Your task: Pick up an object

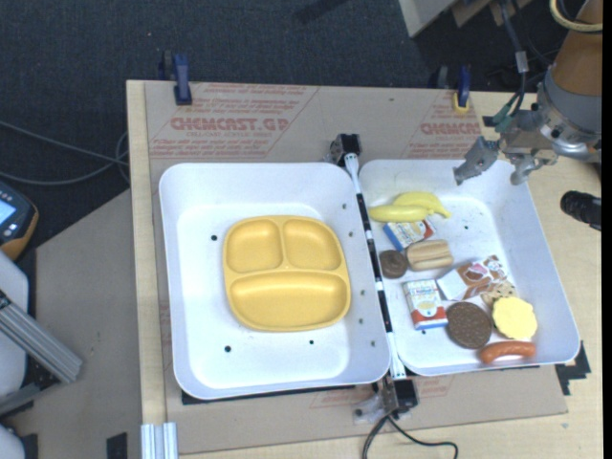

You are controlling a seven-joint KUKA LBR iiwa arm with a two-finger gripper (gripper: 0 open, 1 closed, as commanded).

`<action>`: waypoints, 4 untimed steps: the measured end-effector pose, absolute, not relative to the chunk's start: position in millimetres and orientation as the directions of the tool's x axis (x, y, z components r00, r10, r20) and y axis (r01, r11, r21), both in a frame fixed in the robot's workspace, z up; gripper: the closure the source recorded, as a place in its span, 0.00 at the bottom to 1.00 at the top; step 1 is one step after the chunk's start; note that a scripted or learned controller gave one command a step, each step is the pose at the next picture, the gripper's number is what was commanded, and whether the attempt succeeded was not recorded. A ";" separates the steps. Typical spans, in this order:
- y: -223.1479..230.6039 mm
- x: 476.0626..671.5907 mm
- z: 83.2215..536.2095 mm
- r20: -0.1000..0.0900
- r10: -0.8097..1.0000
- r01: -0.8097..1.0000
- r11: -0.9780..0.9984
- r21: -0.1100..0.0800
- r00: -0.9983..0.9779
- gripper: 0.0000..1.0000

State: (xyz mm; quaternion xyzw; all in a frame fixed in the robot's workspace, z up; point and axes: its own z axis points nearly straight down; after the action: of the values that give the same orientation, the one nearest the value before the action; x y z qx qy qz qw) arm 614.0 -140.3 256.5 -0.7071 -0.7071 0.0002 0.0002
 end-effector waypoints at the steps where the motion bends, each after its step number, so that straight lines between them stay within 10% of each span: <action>1: -119.6 574.4 106.6 0.005 1.000 1.000 0.000 -0.017 0.000 0.00; 2: -193.0 609.1 83.5 -0.004 1.000 1.000 -0.004 0.004 0.004 0.00; 4: -140.8 647.7 85.5 -0.015 1.000 1.000 -0.010 -0.002 0.010 0.00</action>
State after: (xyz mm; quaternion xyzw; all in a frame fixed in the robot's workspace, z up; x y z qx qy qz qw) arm 647.7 -140.8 85.5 -0.7105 -0.7036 0.0060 -0.0044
